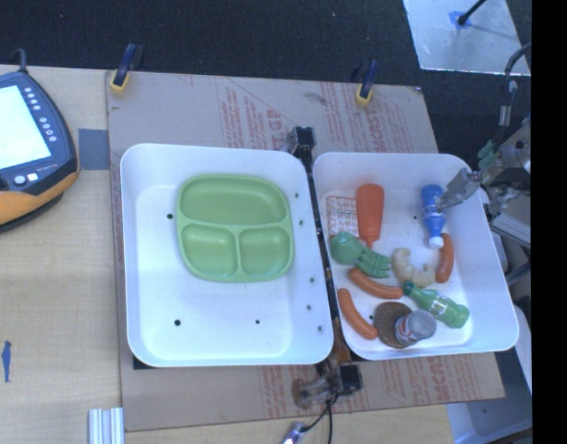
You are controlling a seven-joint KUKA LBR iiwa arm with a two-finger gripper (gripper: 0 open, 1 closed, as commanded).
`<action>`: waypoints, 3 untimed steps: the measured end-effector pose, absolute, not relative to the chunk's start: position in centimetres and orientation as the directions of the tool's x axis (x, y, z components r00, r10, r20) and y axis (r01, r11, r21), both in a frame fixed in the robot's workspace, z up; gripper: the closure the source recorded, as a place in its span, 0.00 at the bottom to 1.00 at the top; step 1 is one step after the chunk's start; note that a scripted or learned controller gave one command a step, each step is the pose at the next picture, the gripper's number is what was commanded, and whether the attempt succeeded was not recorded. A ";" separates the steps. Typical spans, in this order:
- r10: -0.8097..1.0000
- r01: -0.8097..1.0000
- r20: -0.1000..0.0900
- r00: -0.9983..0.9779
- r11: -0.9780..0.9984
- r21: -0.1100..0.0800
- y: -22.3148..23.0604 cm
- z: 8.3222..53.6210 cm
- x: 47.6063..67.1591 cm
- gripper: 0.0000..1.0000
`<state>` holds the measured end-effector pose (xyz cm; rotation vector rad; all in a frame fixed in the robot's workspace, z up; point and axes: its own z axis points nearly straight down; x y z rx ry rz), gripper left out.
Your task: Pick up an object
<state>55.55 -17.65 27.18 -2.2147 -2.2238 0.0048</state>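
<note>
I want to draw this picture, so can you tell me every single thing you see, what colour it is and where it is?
Bins: 2, white, side by side on the bench.
Plate: 1, green, three sections, in the left bin.
Carrot: 1, orange, top of the right bin.
Blue bottle: 1, blue with white cap, right bin, upper right.
Green bottle: 1, green, right bin, lower right.
Sausages: 3, orange-red, spread through the right bin.
Leafy vegetable: 1, green, middle of the right bin.
Can: 1, brown, bottom of the right bin.
Tablet: 1, orange and grey, far left.
Clamps: 2, blue, back edge.
Gripper: 1, grey, beside the blue bottle.
</note>
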 end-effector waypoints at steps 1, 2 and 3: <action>1.000 1.000 0.000 -0.007 0.007 -0.008 -11.7 16.9 61.3 0.00; 1.000 1.000 -0.001 -0.006 0.006 0.001 -11.7 9.5 63.1 0.00; 1.000 1.000 -0.001 -0.009 0.009 -0.001 -11.7 10.6 63.1 1.00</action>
